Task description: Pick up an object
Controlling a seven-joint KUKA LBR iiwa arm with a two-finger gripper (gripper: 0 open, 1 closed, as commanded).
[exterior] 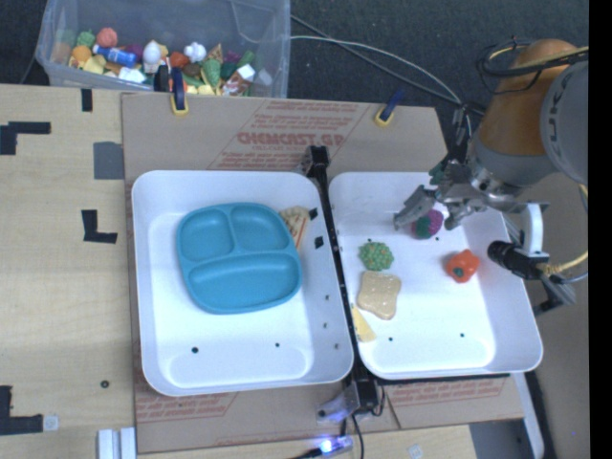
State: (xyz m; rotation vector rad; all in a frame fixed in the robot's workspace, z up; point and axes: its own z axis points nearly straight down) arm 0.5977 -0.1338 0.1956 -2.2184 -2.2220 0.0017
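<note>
We are looking down on the bench, its pale wood surface carrying a brown cardboard sheet under two shallow white bins. The left bin is glossy moulded plastic with rounded corners, and a smooth blue compartment plate is lying flat in it, with a small tan piece touching the plate's upper right edge. The right bin is holding the loose items. Behind the cardboard, a clear plastic tub is sitting full of small coloured toys.

The arm, orange and rounded above the wrist, is reaching in from the right, and its gripper is hanging over the upper part of the right bin with its fingers spread to either side of a small purple object. We are judging this the thing being tried for; it is lying on the bin floor, not lifted.

Below it are lying a knobbly green broccoli-like piece, a flat tan toast-shaped slab, a yellow sliver against the bin's left wall, and a shiny red tomato-like piece near the right wall.

The risk we are seeing: the purple object looks small, rounded and smooth, so closing fingers may squeeze it sideways out of the grip, or close off-centre and nudge it away.
</note>
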